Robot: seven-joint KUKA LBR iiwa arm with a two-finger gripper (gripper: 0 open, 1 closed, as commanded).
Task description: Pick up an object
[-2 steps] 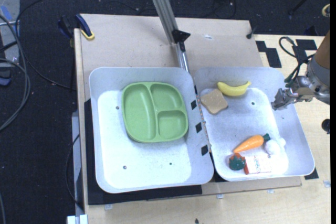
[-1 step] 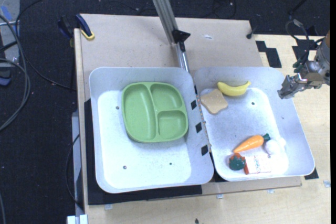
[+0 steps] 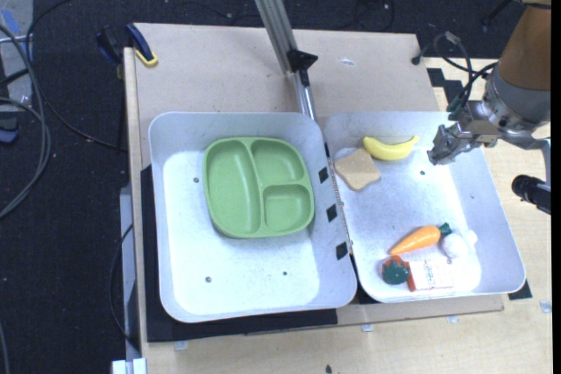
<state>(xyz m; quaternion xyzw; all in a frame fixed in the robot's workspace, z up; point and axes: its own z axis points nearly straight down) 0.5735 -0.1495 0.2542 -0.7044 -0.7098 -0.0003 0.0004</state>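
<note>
Reaching in from the right, the hand [image 3: 441,148] hovers beside the banana [image 3: 390,147]; grip unclear.

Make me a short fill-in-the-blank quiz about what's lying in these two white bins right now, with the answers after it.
1. The green plastic divided plate lies in the ____ white bin.
2. The yellow plastic banana lies beside the tan slice of toy ____.
3. The orange toy carrot has a ____ leafy top.
4. The divided plate has ____ compartments.

Missing words: left; bread; green; three
</note>
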